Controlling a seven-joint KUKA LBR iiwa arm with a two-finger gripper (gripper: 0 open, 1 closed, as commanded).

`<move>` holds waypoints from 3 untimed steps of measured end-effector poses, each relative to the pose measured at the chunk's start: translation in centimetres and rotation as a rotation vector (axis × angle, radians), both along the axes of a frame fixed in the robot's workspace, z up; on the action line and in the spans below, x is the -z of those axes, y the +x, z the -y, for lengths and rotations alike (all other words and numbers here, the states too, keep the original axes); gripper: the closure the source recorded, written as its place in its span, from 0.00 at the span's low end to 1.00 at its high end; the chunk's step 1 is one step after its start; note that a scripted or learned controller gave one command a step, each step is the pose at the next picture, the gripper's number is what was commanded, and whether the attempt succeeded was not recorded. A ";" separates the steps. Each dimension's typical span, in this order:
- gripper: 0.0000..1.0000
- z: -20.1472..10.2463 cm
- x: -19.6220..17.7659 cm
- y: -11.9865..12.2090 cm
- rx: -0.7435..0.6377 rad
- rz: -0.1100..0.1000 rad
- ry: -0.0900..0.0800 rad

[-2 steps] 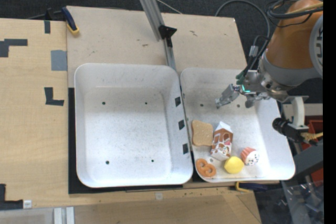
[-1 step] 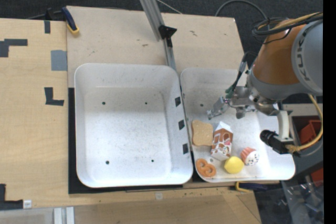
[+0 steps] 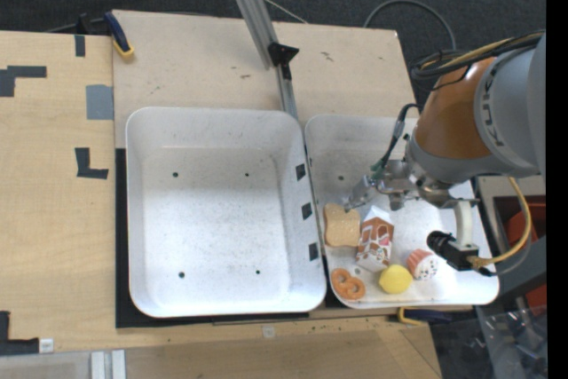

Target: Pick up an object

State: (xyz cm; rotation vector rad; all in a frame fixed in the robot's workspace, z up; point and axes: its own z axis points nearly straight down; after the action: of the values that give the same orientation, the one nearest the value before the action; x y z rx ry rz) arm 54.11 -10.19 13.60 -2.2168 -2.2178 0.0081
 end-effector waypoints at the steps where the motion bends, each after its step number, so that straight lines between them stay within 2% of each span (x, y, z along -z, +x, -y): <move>1: 0.00 0.0 4.7 0.1 0.001 0.008 0.000; 2: 1.00 0.0 3.4 0.2 -0.001 0.012 -0.001; 3: 1.00 0.5 -1.5 -0.5 0.000 0.010 -0.001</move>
State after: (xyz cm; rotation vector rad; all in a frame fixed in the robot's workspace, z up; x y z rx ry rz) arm 53.58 -10.69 15.08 -2.2230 -2.2231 -0.0018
